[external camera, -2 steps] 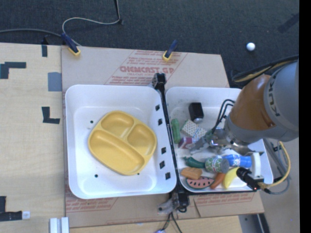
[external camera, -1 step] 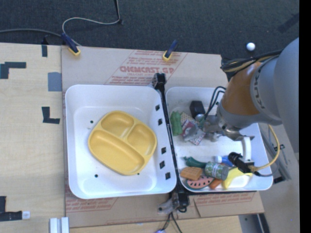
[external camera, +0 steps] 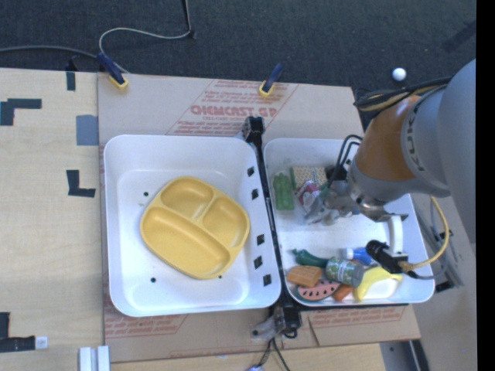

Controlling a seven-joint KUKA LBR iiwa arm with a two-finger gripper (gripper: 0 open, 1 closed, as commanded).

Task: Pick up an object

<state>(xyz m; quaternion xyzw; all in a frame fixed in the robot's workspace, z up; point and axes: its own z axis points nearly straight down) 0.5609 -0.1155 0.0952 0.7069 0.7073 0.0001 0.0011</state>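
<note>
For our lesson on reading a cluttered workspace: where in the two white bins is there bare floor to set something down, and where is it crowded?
Free: the left white bin, in a ring between its walls and the yellow divided plastic plate, widest at the corners. Crowded: the right white bin, with small toy items along its near edge and the gripper over more at its centre.

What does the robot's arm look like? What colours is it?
The arm is big, round and smooth grey, with a fat orange band above the wrist. Thin black cables loop near the band, and the gripper at its tip is small, dark and metal-looking.
</note>
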